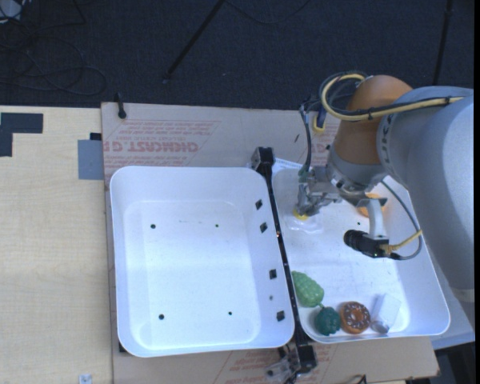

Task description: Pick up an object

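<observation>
The grey arm with its orange band reaches in from the right and bends down over the upper part of the right bin. Its gripper hangs low near that bin's upper left corner, close to the black divider that runs between the two bins. Whether it is spread or closed cannot be told from this slant, since the wrist and cables crowd the tip; a small yellowish spot sits right at the tip, too small to identify. The objects to pick lie well apart from the gripper, gathered along the near edge of the right bin: a light green lumpy object beside the divider, a darker teal rounded object just below it, a brown ring-shaped doughnut-like object touching or just beside the teal one, and a pale whitish object to its right. A black cylindrical part with a cable hangs off the arm above the bin's middle. The left bin is shallow and white, with a few dark dots on its floor. Both bins rest on a cardboard sheet printed with red lettering, on a light wooden bench.
</observation>
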Tool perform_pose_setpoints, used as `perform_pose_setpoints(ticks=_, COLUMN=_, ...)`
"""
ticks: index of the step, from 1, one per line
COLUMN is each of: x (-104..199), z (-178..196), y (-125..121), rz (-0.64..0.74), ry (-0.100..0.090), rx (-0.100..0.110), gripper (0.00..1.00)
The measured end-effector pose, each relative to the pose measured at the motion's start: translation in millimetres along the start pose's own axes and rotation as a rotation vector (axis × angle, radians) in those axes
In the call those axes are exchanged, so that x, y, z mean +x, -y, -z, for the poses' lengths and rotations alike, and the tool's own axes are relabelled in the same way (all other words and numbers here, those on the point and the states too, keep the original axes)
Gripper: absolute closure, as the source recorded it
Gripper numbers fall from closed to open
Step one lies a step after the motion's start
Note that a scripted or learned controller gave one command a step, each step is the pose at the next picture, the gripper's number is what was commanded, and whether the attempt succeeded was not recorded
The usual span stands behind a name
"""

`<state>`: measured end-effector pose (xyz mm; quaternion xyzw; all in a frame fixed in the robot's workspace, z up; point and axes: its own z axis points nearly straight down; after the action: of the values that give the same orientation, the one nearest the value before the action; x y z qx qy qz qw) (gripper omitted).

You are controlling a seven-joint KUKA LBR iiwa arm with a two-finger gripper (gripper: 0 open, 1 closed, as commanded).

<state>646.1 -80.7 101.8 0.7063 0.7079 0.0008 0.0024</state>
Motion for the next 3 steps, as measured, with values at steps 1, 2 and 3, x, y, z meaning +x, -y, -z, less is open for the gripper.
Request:
perform_pose_setpoints(ticks=1, x=0.0, z=-1.6, y=0.9, rz=0.000, ry=0.000, rx=0.003, gripper=0.00)
perform_pose_setpoints(ticks=2, x=-1.0, z=7.7, y=1.5, rz=-0.001, ry=0.000, rx=0.005, gripper=1.00)
perform_pose_setpoints(ticks=3, x=-0.9, z=7.2, y=1.6, rz=0.000, ry=0.000, rx=0.006, gripper=0.00)
